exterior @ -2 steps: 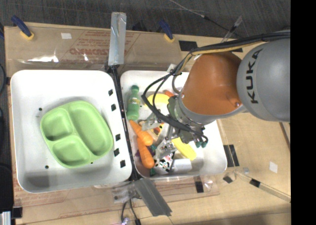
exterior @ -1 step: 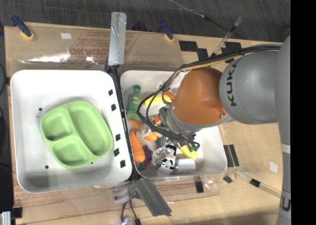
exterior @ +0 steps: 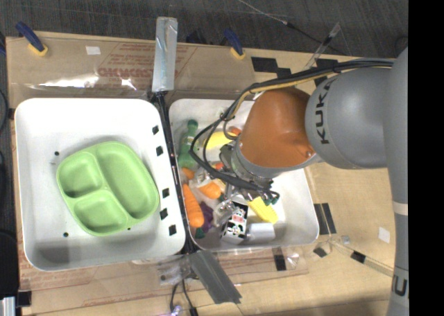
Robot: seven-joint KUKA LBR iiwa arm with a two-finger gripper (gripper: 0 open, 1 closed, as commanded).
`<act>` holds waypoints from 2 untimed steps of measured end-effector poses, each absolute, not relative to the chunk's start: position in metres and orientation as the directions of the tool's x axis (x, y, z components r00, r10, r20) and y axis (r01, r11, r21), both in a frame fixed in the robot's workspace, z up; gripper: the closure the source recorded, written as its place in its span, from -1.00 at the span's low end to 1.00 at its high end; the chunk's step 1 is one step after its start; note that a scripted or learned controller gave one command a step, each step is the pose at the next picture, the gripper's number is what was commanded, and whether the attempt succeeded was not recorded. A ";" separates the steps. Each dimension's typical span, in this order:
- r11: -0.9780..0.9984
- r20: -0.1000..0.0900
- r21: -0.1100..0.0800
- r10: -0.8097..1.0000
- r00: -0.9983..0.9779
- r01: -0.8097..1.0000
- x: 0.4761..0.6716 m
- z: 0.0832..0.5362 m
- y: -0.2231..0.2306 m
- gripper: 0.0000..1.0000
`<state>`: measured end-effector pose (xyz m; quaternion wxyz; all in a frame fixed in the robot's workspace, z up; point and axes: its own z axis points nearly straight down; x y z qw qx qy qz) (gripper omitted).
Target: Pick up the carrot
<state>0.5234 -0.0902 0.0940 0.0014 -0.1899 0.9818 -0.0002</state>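
You see the grey arm with its orange band (exterior: 277,131) reaching in from the right and hanging over the right-hand shallow white bin (exterior: 305,200), covering much of that bin's middle. Below the orange band the gripper (exterior: 232,204) points down into the clutter; whether the jaws are released or clenched you cannot tell, because the wrist and the cables hide them.

The long orange carrot (exterior: 193,205) lies in the right bin along its left wall, running from far to near, just left of the gripper and apart from it as far as you can make out. A small orange piece (exterior: 210,187) sits just beside it, nearer the gripper. Farther back along the same wall you find a green object (exterior: 189,143), and a yellow object (exterior: 216,143) partly under the arm. Right of the gripper lies a yellow block (exterior: 263,209), and close under the gripper a small black-and-white patterned item (exterior: 236,223).

In the left-hand shallow white bin (exterior: 41,120) rests a light green divided plastic plate with three compartments (exterior: 107,186), roughly in the middle. Both bins stand side by side on the cardboard-covered table (exterior: 347,190).
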 end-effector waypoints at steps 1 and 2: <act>0.839 -0.007 -0.003 -0.544 -0.839 -0.544 0.525 0.095 -0.096 -1.00; 0.526 -0.003 -0.002 -0.850 -0.526 -0.850 0.551 0.093 -0.101 -1.00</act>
